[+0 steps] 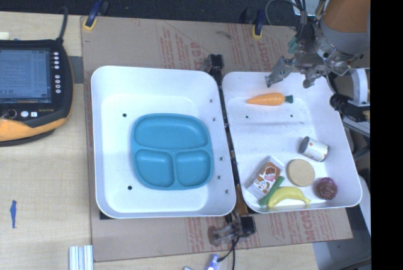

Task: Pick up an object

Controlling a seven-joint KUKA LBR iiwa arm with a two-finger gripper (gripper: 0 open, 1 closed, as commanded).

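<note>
A bench is seen from above at a slant, with two shallow white bins side by side on a brown cardboard sheet. The left bin point(107, 136) holds a blue divided plate point(171, 150) with three compartments, lying flat near its centre.

The right bin point(340, 136) holds several small items. A toy carrot point(268, 99), orange with a green stem end pointing right, lies on its side near the bin's far edge. Towards the near right corner sit a small grey and white can point(313, 148) lying on its side, a round tan disc point(301, 172), and a dark red ball-like object point(325, 188). Just left of these is a small printed packet point(265, 178), with a yellow banana point(289, 197) and a green piece point(272, 192) touching its near edge.

The grey arm with its orange band enters from the upper right. Its gripper point(294, 76) hangs over the far edge of the right bin, just above and slightly right of the carrot. The two fingers are spread apart, with nothing between them.

To the far left, a handheld control tablet point(31, 89) with a lit screen rests on the wooden tabletop. Blue and yellow clamps point(93, 16) hold the cardboard at its far edge.
</note>
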